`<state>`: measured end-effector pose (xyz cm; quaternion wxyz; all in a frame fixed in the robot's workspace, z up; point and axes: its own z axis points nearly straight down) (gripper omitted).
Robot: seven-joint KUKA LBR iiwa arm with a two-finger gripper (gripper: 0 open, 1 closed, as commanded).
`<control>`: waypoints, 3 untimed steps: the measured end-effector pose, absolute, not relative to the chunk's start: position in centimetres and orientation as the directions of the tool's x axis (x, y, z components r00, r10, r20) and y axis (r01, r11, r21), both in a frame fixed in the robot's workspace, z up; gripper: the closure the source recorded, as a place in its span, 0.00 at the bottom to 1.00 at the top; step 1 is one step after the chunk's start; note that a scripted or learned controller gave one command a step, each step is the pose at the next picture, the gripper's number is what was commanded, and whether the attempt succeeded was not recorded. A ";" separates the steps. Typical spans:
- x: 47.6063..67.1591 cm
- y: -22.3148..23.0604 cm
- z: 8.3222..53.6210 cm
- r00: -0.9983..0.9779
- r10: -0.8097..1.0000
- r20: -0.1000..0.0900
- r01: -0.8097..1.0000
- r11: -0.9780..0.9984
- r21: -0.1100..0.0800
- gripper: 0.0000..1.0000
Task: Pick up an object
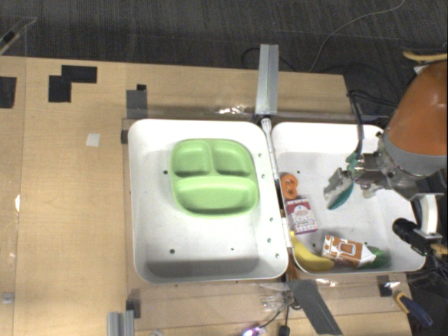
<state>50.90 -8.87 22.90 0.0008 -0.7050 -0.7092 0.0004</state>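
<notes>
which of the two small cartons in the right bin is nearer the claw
The red-and-white carton beside the divider; the orange carton lies lower, by the banana, farther from the claw.

This place looks like a robotics lab. A wooden bench (63, 208) carries 2 white bins (150, 257) fixed side by side with metal brackets (267, 75), and black marker patches (70, 81) are stuck on the wood. A grey and orange robot arm (420, 128) reaches in from the right. Loose cables (350, 26) run over the dark carpet floor (175, 12). The things in the bins are toy-like: a green divided plate (213, 176), a banana (308, 256), small food cartons (301, 215).
</notes>
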 end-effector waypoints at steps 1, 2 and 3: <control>54.8 -12.7 17.3 -0.116 0.993 0.001 0.993 0.116 -0.001 0.00; 57.9 -16.4 9.5 -0.211 0.977 0.000 0.977 0.211 0.002 0.00; 58.1 -16.3 10.4 -0.212 0.977 0.000 0.977 0.212 0.005 1.00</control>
